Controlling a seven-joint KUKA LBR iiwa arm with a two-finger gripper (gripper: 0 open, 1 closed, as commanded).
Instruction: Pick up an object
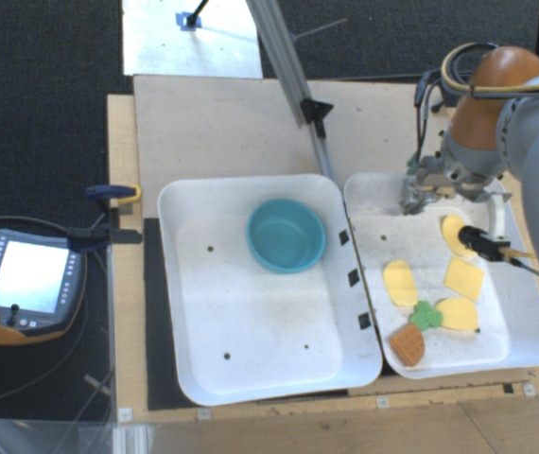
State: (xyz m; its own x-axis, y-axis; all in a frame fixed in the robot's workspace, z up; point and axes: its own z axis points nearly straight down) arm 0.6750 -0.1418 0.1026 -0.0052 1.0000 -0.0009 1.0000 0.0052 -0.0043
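The right bin (525, 348) holds several small pieces. A pale yellow oval piece (400, 283) lies near its left side, a yellow square piece (464, 278) lies to its right, and another yellow piece (458, 315) sits below that. A green leafy piece (426, 316) rests beside an orange-brown piece (407, 345) at the bin's front. One more yellow piece (452, 231) lies at the back, partly hidden by the robot. My gripper (415, 197) hangs over the back left part of the right bin, apart from all the pieces, with nothing seen in it.
A teal bowl (286, 235) sits in the back of the left bin (203, 348). A slanted metal pole (284, 55) crosses the board behind the bins. A teach pendant (24, 282) lies off the bench at the left.
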